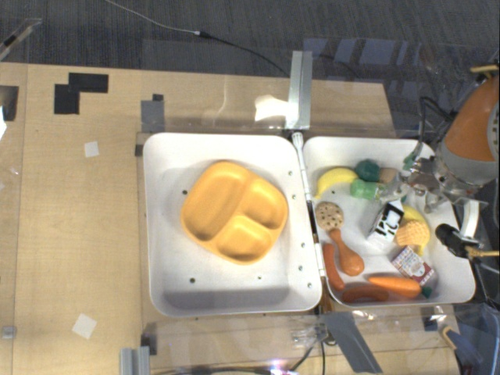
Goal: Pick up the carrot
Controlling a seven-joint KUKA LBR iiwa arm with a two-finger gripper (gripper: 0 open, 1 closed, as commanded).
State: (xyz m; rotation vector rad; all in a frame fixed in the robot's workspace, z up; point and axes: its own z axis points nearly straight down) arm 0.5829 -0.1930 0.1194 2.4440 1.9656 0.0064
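The carrot (393,284), orange with a small green tip at its right end, lies flat along the front edge of the right bin (469,287). It rests against a dark red sausage (353,292). My gripper (423,186) hangs at the back right of that bin, above a yellow corn cob (414,230) and well behind the carrot. Nothing shows in its grasp. The orange band of the arm (475,127) is at the right edge.
The right bin also holds a banana (335,180), a green vegetable (366,171), a cookie (329,213), a drumstick (347,257), a white and black carton (385,222) and a red packet (412,262). A yellow divided plate (234,209) sits in the left bin (168,287).
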